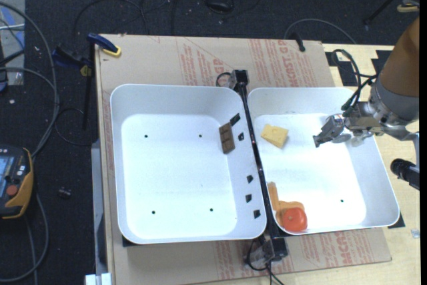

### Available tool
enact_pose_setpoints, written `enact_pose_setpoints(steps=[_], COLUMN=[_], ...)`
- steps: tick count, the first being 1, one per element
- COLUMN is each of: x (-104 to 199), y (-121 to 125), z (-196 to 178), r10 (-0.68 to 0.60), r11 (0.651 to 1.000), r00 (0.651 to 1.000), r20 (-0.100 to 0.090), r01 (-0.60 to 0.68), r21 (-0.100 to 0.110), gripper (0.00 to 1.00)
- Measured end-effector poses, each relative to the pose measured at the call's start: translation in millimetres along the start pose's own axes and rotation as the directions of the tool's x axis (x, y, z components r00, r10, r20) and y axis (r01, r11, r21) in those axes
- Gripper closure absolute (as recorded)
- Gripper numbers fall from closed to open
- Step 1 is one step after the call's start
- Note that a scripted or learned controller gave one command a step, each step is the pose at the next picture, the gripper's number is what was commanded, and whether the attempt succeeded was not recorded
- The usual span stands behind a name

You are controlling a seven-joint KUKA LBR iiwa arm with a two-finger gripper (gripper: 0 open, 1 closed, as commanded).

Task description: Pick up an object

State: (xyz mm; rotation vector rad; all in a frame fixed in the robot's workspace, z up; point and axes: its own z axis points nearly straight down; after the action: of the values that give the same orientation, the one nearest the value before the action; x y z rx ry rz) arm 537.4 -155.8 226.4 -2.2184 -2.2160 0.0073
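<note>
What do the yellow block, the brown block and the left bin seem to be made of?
Yellow block: probably foam or sponge, matte, with soft, uneven edges. Brown block: perhaps wood or plastic, dull dark surface; too small to tell. Left bin: likely moulded plastic, smooth white, rounded corners.

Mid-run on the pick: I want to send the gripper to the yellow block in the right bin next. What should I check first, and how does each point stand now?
1. Gripper is over the right bin: ok.
2. Yellow block lies apart from the gripper, to its left in the view: ok.
3. Bare bin floor all round the yellow block: ok.
4. Gripper's height above the bin floor: cannot tell from this slanted view.
5. Red round object and orange stick sit at the bin's near left corner, off the path: ok.
6. Brown block is in the left bin, beyond the dividing walls: ok.
</note>
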Motion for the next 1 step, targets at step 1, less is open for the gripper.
enact_pose_setpoints(steps=[1], x=[0.2], y=[1.4], z=[-3.6], r10=[-0.001], r11=[1.000], r00=[1.000], r20=[0.001], r01=[0.001], r21=[-0.007], gripper=[0.00])
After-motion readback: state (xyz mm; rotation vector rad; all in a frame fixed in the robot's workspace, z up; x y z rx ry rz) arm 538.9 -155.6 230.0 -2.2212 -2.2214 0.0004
